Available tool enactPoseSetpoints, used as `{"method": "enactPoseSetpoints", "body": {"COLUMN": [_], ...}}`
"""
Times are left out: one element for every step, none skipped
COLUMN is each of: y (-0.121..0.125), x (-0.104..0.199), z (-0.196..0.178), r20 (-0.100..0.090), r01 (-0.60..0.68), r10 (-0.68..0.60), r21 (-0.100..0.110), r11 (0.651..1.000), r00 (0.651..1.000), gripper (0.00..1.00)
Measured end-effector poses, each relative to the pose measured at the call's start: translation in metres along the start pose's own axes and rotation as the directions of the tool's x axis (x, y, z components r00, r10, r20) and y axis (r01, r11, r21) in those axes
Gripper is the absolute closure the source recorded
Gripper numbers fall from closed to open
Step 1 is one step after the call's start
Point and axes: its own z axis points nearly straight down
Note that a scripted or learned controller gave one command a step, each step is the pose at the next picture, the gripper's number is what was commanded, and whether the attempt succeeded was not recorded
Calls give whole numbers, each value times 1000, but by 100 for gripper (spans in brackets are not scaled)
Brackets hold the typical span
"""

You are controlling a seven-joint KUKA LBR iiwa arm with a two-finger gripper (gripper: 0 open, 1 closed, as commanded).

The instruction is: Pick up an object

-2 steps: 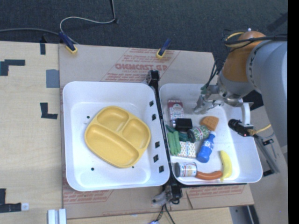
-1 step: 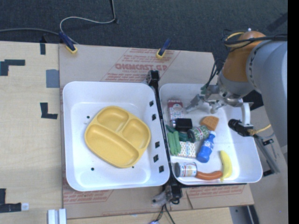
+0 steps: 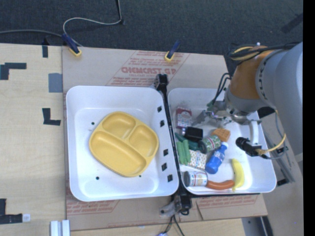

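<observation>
My gripper (image 3: 208,116) hangs low over the back of the right bin (image 3: 269,177), under the orange-banded wrist (image 3: 244,81). Its fingers stand open with nothing between them. Just below it lie a black block (image 3: 193,132), a green can (image 3: 211,142) and an orange block (image 3: 222,133). A red and white packet (image 3: 183,116) lies to its left. Nearer the front are a blue bottle (image 3: 215,160), a banana (image 3: 238,173), a sausage (image 3: 220,184) and a small tin (image 3: 196,178).
The left bin (image 3: 78,181) holds a yellow divided plate (image 3: 124,142). Green pieces (image 3: 183,150) and a patterned packet (image 3: 199,158) lie by the divider between the bins (image 3: 166,127). A black fitting (image 3: 244,145) with a cable hangs from the arm over the right bin's right side.
</observation>
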Motion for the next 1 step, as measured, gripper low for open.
{"method": "enactPoseSetpoints", "body": {"y": [6], "x": [0], "z": [0], "r20": [-1], "r01": [0], "r10": [0], "r21": [2], "r11": [1000], "r00": [1000], "gripper": [0]}}
